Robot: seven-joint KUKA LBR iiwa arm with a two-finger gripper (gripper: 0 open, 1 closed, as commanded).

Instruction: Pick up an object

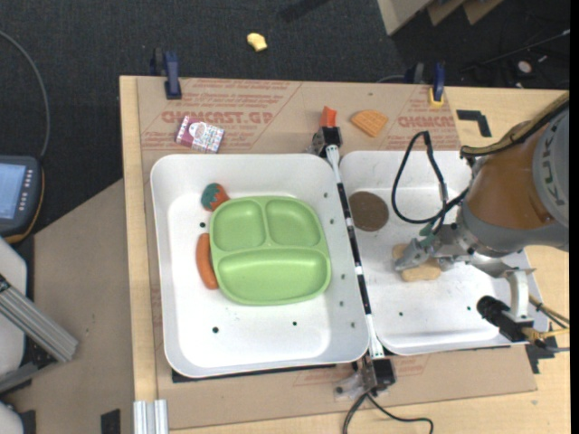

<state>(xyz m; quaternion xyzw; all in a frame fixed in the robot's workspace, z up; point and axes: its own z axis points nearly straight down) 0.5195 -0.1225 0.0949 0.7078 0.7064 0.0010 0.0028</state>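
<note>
White shallow plastic bins, two, side by side on a cardboard-topped desk (271, 107)

Left bin (181, 315): green three-compartment plastic tray (269, 250), middle of the bin; orange carrot-shaped toy (206, 260) lying along the tray's left edge, touching or nearly so; small red-and-teal round toy (213, 195) at the tray's upper left corner.

Right bin (434, 328): flat brown disc (368, 210) near the upper left corner; tan bread-like lump (422, 273), mid-bin, just below the gripper.

Desk outside the bins: orange wafer-like piece (368, 122) and a small printed packet (200, 133).

Grey two-finger gripper (414, 255): low over the right bin, its fingers directly above or against the tan lump. Their spread cannot be told from this slant, nor whether anything is gripped.

Handling estimate, tan lump: probably a light toy of foam or hollow plastic, low and rounded, not fragile, and likely to skid on the smooth bin floor if nudged. Best taken across its narrow width, fingers low on both long sides. The disc looks too flat for a side grip
</note>
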